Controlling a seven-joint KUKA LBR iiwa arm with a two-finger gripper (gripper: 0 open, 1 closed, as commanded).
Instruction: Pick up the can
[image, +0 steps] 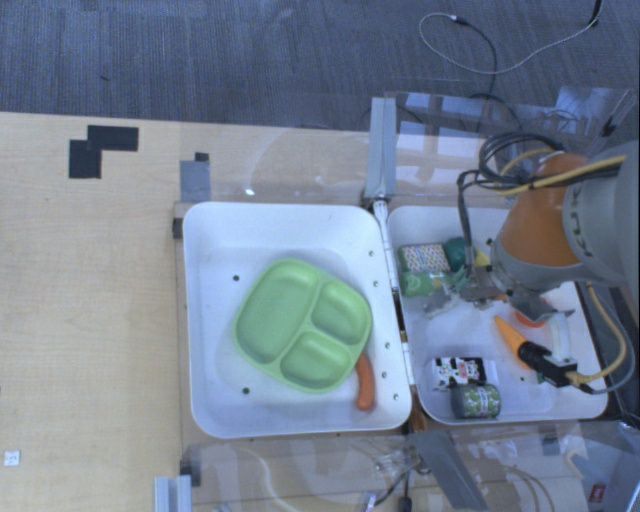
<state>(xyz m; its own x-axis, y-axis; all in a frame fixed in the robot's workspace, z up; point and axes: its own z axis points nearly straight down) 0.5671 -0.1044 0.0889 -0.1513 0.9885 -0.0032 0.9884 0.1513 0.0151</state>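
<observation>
In right bin (590, 405), near corner: can (475, 401), lying beside carton (459, 372); tool (462, 283) well apart, grip state impossible to tell.

**Colours and patterns recorded**

Both bins (200, 330) are finished in white. A light green divided plate (303, 325) is listed, with an orange sausage-shaped item (365, 383) beside it. The can (475, 401) is marked dark green. A black-and-white patterned carton (459, 372), a green dotted packet (423, 260) and an orange carrot (510, 334) are noted.
</observation>
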